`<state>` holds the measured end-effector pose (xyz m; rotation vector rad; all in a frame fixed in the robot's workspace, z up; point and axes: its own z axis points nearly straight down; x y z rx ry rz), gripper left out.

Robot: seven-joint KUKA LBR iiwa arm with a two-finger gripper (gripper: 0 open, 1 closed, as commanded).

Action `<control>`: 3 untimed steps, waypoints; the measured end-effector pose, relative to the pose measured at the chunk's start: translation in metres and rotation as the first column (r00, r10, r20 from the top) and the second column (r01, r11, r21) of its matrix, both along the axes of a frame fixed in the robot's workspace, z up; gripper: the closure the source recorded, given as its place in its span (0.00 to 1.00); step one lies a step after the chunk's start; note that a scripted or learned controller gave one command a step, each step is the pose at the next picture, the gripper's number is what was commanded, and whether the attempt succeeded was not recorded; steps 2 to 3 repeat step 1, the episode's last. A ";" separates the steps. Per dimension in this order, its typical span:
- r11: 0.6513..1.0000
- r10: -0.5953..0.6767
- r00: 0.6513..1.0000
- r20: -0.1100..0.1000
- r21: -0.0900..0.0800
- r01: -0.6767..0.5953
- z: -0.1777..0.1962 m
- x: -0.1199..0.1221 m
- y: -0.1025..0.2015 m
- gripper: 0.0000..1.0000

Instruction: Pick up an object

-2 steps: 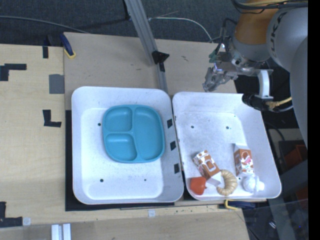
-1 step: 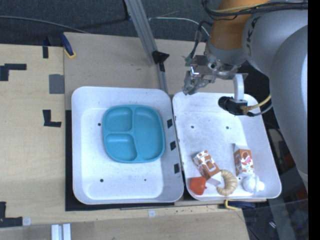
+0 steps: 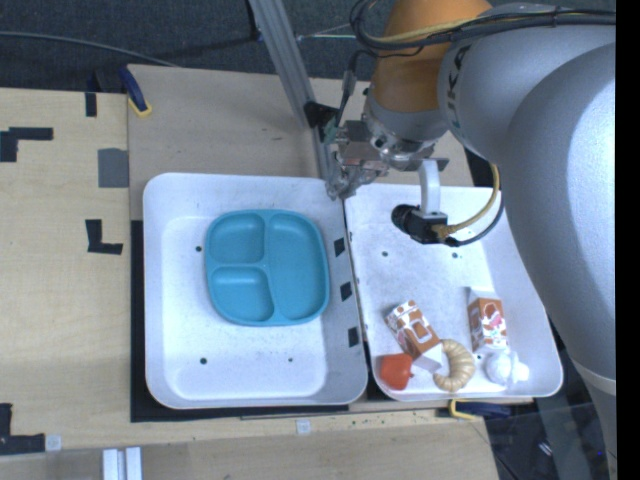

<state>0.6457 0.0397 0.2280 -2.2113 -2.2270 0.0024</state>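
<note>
My gripper (image 3: 343, 182) hangs below the orange-banded wrist, over the back edge where the two bins meet. Nothing shows in it. The right bin (image 3: 440, 268) holds several small items along its front: a brown and white carton (image 3: 411, 327), a second carton (image 3: 487, 323) standing near the right wall, a tan croissant (image 3: 456, 364), a red piece (image 3: 395, 371) and a white piece (image 3: 505, 369). All of them lie well in front of the gripper. In the left bin (image 3: 170, 298) lies a blue divided plate (image 3: 267, 267).
The grey arm covers the upper right of the view and the right bin's far corner. A black cable fitting (image 3: 420, 222) hangs over the back of the right bin. A metal post (image 3: 285, 48) slants up behind the bins.
</note>
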 end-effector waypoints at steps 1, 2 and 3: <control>1.000 0.000 1.000 0.003 0.000 0.000 0.008 0.004 0.051 1.00; 1.000 0.000 1.000 0.003 0.000 0.000 0.008 0.004 0.051 1.00; 1.000 0.000 1.000 0.003 0.000 0.000 0.008 0.004 0.051 1.00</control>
